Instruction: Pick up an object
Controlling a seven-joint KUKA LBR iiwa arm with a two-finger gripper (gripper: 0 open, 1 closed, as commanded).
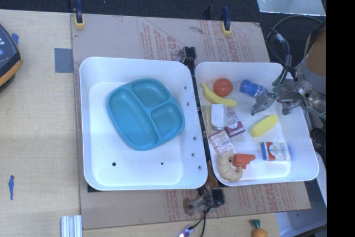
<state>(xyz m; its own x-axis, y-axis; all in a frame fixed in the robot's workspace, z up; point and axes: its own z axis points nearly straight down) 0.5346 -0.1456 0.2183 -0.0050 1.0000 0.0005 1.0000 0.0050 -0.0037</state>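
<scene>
The right bin (297,175) holds several small items: a yellow banana (218,97), a red tomato (223,86), a blue cylinder (251,87), a yellow oblong piece (263,125), a white box (218,116), a small red carton (235,128), a red-and-white packet (221,141), a tan pastry (228,167), an orange toy (243,160) and a red, white and blue carton (275,151). My gripper (274,107) hovers at the bin's right side, just above the yellow oblong piece and right of the blue cylinder. Its fingers are spread open with nothing between them.
The left bin (94,169) carries a blue divided plate (145,112). Cardboard (138,36) lies under both bins, held by clamps at the back. A dark device (6,55) sits at the bench's left edge.
</scene>
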